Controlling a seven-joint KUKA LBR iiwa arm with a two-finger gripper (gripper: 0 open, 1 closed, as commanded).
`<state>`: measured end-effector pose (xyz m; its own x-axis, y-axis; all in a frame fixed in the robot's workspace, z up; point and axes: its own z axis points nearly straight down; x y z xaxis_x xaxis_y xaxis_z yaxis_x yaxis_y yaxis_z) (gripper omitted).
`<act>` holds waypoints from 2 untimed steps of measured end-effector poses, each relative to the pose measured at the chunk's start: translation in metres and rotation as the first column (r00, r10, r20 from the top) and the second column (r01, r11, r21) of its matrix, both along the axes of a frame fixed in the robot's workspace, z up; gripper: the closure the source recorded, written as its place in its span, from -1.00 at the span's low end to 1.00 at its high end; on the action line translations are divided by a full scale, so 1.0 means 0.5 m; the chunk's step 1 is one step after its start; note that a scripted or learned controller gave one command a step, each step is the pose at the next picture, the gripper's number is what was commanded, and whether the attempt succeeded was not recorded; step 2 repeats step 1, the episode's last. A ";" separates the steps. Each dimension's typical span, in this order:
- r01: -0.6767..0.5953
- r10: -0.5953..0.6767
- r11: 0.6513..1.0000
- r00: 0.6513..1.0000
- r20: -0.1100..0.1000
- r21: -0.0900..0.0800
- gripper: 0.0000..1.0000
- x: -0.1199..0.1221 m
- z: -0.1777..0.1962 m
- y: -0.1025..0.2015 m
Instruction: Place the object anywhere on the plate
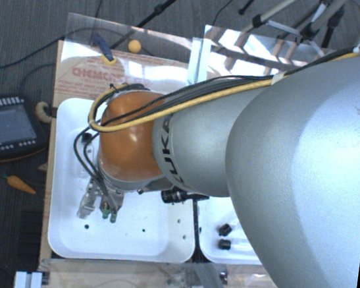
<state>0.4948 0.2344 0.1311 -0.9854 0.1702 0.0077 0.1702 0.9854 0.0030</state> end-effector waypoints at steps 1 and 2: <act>-0.408 0.408 0.913 0.913 0.006 -0.003 1.00 -0.023 -0.071 -0.002; -0.408 0.408 0.913 0.913 0.006 -0.003 1.00 -0.023 -0.071 -0.002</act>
